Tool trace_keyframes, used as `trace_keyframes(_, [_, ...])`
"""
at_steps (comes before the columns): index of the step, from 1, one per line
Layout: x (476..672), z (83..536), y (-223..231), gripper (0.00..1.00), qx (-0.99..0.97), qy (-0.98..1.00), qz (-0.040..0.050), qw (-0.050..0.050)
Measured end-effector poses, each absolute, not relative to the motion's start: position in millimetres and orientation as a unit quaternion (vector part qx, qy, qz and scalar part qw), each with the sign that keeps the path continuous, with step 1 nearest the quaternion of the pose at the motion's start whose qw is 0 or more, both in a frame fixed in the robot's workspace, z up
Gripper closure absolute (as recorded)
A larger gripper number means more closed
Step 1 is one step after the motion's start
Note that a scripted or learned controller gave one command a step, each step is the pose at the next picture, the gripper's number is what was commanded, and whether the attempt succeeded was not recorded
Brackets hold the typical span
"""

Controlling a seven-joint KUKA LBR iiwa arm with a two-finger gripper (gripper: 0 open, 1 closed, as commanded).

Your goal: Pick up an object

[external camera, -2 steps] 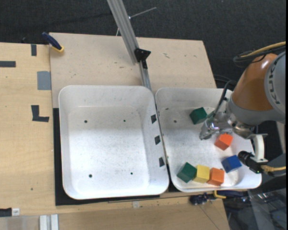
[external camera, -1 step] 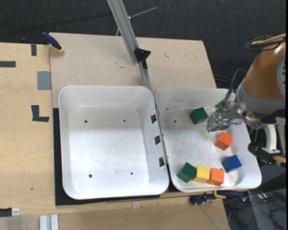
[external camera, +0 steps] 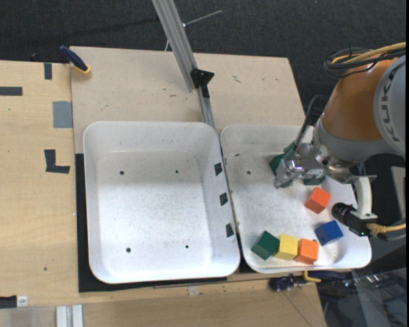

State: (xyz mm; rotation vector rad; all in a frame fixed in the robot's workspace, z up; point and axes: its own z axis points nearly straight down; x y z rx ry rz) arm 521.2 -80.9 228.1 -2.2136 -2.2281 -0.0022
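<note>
The gripper hangs low in the right bin; whether it pinches anything I cannot tell. A dark green piece sits against it. 5 blocks lie nearer the bin's front, an orange block closest.

Right bin contents: green block, yellow block, orange block in touching row at near rim; blue block just beside; second orange block apart, upright
</note>
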Motion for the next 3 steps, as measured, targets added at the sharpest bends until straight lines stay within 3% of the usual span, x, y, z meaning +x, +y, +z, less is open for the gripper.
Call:
trace_keyframes(2, [520.2,224.3,34.1,1.00,-0.704,-0.710,0.0000,0.001])
trace_keyframes(3, [509.4,216.8,83.5,1.00,-0.705,-0.709,0.0009,0.002])
